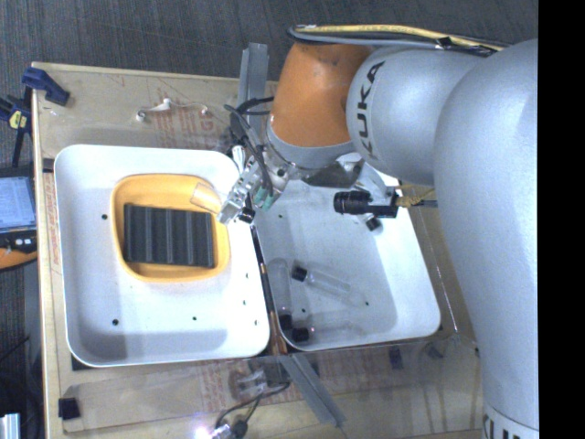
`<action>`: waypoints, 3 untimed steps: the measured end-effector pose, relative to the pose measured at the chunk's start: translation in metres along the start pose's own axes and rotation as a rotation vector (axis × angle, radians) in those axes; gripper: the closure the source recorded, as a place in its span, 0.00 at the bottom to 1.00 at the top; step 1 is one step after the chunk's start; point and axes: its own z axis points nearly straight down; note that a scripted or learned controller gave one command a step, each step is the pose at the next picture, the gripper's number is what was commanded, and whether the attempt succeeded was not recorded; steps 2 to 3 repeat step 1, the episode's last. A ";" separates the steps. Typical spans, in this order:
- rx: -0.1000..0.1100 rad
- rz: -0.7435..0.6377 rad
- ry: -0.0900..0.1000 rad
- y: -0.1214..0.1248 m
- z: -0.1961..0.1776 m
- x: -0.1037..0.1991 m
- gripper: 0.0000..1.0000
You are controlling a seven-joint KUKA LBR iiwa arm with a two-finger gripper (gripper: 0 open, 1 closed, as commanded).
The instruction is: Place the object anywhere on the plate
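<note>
Two white bins (91,337), one yellow plate (128,195); the gripper (239,204) hangs at the plate's right edge, its grip unreadable; a clear object (324,284) lies well apart.

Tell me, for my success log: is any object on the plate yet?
Cannot tell: the yellow plate holds a dark ribbed slab, possibly its own.
</note>
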 end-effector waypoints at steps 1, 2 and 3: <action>0.000 0.000 0.000 0.000 0.000 0.000 0.00; 0.000 0.000 0.000 0.000 0.000 0.000 0.00; 0.000 0.000 0.000 0.000 0.000 0.000 0.00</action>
